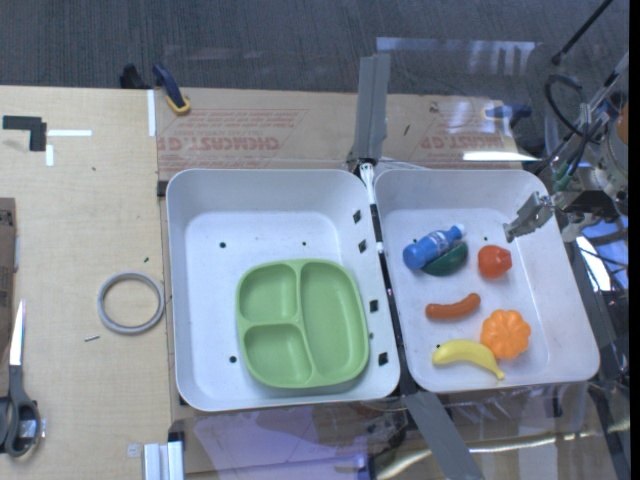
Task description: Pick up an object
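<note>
The right bin (pixel 560 298) holds several toy foods. A blue bottle (pixel 432 246) lies across a dark green piece (pixel 452 261). Beside them is a red round fruit (pixel 494 260). Lower down are an orange-brown sausage (pixel 452 308), an orange pumpkin (pixel 505 333) and a yellow banana (pixel 468 356). My gripper (pixel 525 218) hangs at the bin's upper right, just up and right of the red fruit and apart from it. Nothing shows in its grasp.
The left bin (pixel 200 268) carries a green divided plate (pixel 300 323). On the bench to the left lie a grey tape ring (pixel 131 301), scissors (pixel 18 408) and a blue-and-yellow clamp (pixel 172 93). Cables and arm parts crowd the right edge (pixel 590 148).
</note>
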